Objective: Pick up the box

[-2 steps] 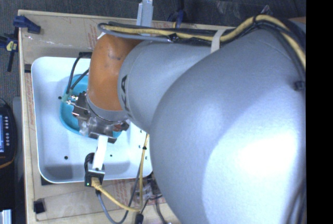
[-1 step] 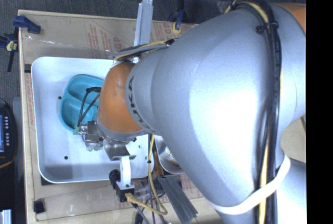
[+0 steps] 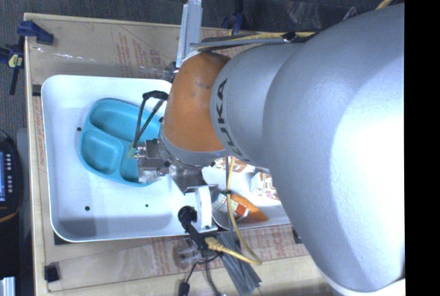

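A box with orange and white printing (image 3: 249,186) lies in the right-hand bin, mostly hidden beneath the robot arm; only a patch of it shows beside a silver bowl (image 3: 223,213) and an orange object (image 3: 249,211) near the tabletop's front edge. The tool (image 3: 148,163) hangs over the left white bin (image 3: 58,150), close above a blue compartment tray (image 3: 113,140) lying in that bin. Whether the tool is released or clenched cannot be told. The grey arm with its orange band (image 3: 196,109) covers most of the right-hand side of the wooden tabletop (image 3: 103,40).
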`<state>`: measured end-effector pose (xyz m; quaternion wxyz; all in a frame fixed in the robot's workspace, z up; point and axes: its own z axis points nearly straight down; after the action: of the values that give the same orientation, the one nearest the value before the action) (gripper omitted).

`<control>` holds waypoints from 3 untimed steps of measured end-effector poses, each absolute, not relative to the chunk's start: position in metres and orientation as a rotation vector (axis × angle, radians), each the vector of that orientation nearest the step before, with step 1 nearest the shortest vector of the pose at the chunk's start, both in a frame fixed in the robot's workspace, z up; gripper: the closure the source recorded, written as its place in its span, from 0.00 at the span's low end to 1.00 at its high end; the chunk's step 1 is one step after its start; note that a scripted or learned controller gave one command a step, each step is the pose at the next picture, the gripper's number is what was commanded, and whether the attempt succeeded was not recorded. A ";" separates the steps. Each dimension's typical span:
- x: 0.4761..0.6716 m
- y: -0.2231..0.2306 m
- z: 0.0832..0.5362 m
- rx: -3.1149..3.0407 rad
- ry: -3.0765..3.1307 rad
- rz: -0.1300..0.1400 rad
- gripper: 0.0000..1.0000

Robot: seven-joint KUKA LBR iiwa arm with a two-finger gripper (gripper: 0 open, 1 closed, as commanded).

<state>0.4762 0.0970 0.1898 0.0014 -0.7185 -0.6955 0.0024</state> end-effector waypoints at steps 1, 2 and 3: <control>0.475 0.160 0.090 -1.840 -2.540 0.008 1.00; 0.476 0.178 0.211 -2.207 -2.235 0.005 1.00; 0.476 0.135 0.161 -2.162 -2.275 0.012 1.00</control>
<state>0.4755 0.1349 0.1613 0.0017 -0.6889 -0.7248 0.0040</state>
